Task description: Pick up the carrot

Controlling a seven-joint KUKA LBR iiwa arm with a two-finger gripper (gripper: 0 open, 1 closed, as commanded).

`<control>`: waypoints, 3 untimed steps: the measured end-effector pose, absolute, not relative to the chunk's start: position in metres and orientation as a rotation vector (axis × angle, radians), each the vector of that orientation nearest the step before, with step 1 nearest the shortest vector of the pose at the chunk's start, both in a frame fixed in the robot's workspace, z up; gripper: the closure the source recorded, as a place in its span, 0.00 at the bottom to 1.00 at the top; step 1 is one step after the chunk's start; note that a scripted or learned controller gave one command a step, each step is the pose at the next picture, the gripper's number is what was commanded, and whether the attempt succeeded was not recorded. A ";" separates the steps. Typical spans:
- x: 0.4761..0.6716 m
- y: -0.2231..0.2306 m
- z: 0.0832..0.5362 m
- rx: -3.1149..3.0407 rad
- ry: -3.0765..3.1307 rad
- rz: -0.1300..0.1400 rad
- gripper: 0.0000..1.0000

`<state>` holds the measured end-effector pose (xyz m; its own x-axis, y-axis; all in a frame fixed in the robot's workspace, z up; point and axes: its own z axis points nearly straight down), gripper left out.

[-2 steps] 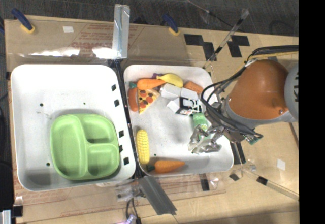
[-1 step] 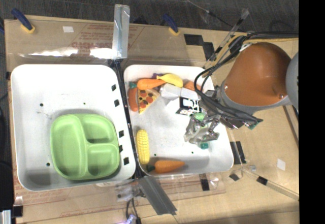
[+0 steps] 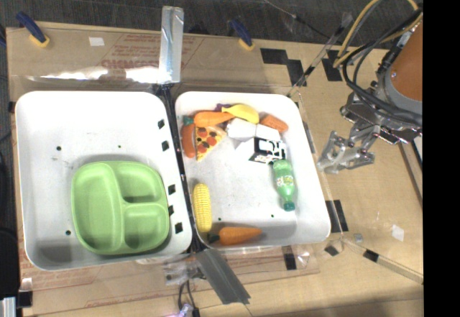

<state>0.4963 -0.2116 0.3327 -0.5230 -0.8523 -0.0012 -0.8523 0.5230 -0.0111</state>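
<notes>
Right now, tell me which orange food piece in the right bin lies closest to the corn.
The carrot, lying along the bin's near wall just beside the corn. The other orange pieces sit clustered at the far wall.

A robotics lab: a cardboard-covered worktop (image 3: 374,215) with clamps (image 3: 32,28), taped markers, loose cables (image 3: 359,35), and toy food in white bins (image 3: 305,186).

A single fixed camera looks down at a slant from above the bench (image 3: 374,265), far enough back to take in both white bins whole. The gripper (image 3: 345,154) sits near the frame's right side, over bare bench; the right bin (image 3: 305,136) lies just to its left in frame, and the left bin (image 3: 29,164) lies beyond that, reaching the left edge.
</notes>
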 end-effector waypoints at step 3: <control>0.530 -0.206 0.325 -2.507 1.893 0.003 1.00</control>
